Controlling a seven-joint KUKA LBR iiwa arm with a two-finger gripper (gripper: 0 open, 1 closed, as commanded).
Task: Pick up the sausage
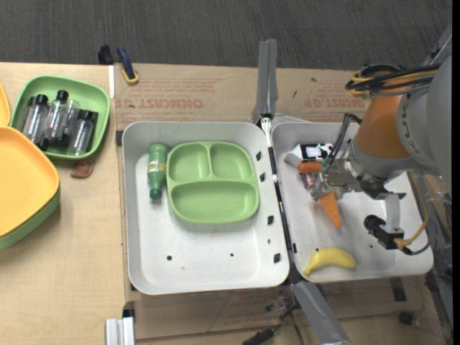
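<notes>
The gripper (pixel 323 182) hung low in the right bin (pixel 402 264), just beside the reddish sausage (pixel 310 167) near that bin's far left corner; whether it gripped anything could not be told. The cardboard (pixel 180 99) behind the bins bore mirrored red lettering, seemingly "CHEMCOTT".

Seen from above: two white bins side by side, the left bin (pixel 144 264) bearing a green three-compartment plate (pixel 213 181) with a green bottle (pixel 156 169) lying just beside its left edge. In the right bin (pixel 402 261), a banana (pixel 331 260) near the front, an orange carrot (pixel 330 208) below the gripper (pixel 325 184), and a reddish sausage (pixel 310 167) just beside it. At far left, stacked orange plates (pixel 25 192) and a green tray of small bottles (pixel 61 117).
</notes>
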